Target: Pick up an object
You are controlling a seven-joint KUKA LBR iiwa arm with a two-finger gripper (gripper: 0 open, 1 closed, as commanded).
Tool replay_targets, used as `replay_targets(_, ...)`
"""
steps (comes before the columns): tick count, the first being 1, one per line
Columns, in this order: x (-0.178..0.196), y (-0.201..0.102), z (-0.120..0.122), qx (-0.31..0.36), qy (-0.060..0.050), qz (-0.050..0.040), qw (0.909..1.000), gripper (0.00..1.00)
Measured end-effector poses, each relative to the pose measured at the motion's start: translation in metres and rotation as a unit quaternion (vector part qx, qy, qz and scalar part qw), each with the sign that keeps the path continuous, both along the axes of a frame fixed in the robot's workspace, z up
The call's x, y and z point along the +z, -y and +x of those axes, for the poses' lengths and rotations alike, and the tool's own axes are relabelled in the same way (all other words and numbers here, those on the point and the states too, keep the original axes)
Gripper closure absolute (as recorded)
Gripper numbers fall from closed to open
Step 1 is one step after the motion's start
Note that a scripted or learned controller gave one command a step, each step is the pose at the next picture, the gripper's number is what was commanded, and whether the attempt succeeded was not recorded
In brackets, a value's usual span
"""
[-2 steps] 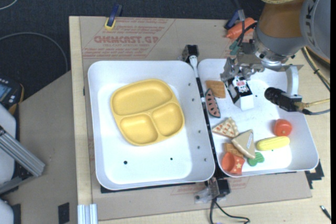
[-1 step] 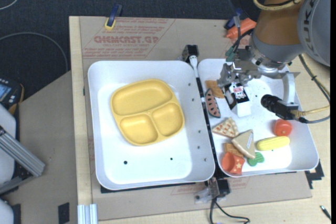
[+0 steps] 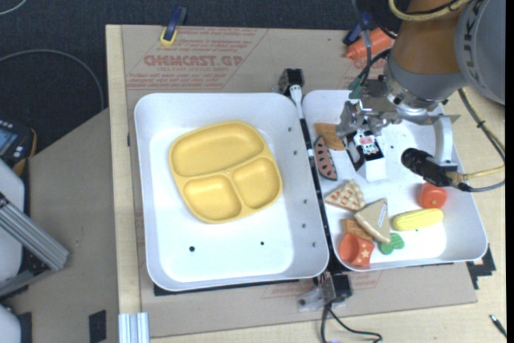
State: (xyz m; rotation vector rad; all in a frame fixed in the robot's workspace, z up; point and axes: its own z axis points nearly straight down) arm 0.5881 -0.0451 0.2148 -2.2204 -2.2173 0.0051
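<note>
I am watching the arm (image 3: 438,28) reaching in from the right, its orange band bulging over the far edge of the right bin (image 3: 462,241) and its wrist pointing down into that bin's upper half. The gripper (image 3: 363,142) is hanging low over the white floor near the bin's left wall; from this slant I cannot tell how wide it is standing, nor whether anything is caught in it. A small black-and-white piece is sitting right at its tip, too blurred for me to name.

The toy food is lying mostly below the gripper. A dark reddish oval piece (image 3: 324,159) is resting just beside it to the left, against the bin wall. A pizza slice (image 3: 346,195) is sitting a little lower, with a tan wedge (image 3: 374,220) and an orange piece (image 3: 355,249) near the bottom edge. A yellow corn cob (image 3: 416,218) and a red tomato (image 3: 432,195) are lying well apart to the right.

In the left bin (image 3: 157,237) a yellow divided plate (image 3: 225,170) is resting flat
</note>
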Motion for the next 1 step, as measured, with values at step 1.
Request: replay_targets(1,0.0002,-0.0029,0.0063,0.001,0.003,-0.0001,1.0000,1.00)
